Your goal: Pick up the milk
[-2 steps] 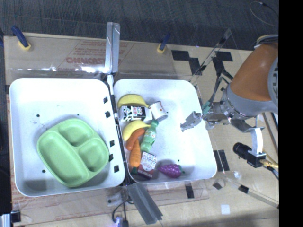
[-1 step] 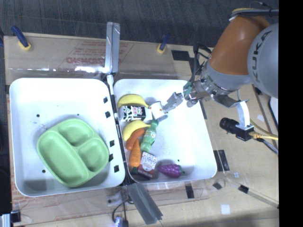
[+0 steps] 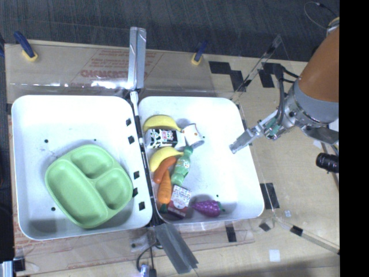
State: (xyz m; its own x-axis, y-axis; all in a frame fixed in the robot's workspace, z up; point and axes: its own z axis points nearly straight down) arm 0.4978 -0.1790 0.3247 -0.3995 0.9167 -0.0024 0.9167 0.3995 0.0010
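white milk carton (image 3: 161, 137) half-wedged between two bananas (image 3: 159, 122)

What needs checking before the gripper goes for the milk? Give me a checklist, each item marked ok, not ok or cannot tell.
1. Target in sight: the small black-and-white milk carton lies in the right white bin, near its left wall. Ok.
2. Room around it: two yellow bananas touch or crowd it above and below, and a small white box lies against its right side. Not ok.
3. The two-finger gripper placed over the target: it hangs above the bin's right rim, well to the right of the carton. Not ok.
4. Path leftward across the bare bin floor: ok.
5. Finger opening: cannot tell.
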